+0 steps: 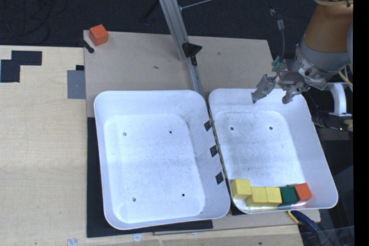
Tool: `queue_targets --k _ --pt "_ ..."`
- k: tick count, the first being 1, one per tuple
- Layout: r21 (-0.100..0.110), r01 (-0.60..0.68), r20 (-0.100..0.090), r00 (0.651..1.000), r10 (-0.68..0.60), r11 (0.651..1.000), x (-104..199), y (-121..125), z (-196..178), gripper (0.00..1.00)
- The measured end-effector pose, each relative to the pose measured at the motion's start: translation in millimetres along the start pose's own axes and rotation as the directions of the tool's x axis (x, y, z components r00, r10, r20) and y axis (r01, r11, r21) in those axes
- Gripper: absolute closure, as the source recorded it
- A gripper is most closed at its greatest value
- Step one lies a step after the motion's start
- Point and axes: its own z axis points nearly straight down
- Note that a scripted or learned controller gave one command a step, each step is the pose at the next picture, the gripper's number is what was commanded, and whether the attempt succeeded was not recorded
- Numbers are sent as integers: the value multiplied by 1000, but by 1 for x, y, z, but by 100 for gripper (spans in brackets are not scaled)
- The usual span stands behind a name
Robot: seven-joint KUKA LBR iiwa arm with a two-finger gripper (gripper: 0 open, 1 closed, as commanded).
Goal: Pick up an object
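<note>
Arm hovering over the right bin's far edge, tool spread and carrying nothing

The tool [273,93] is hanging above the far rim of the right bin [323,152], its two fingers splayed apart with nothing between them, so the approach step looks to be the one in hand. The candidate objects are sitting well apart from it, packed in a row along the near wall: a yellow block [241,188], a second yellow block [266,196], a green block [288,195] and an orange block [302,191], touching one another. Next the tool is likely needing to travel to that near corner, descend, and straddle an end block, since the wall and close neighbours are leaving little finger room
</note>
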Motion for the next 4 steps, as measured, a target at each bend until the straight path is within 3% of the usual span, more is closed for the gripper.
queue_targets --k 4 --pt "-3 -3 3 1000 3 1000 2 24 -6 0"
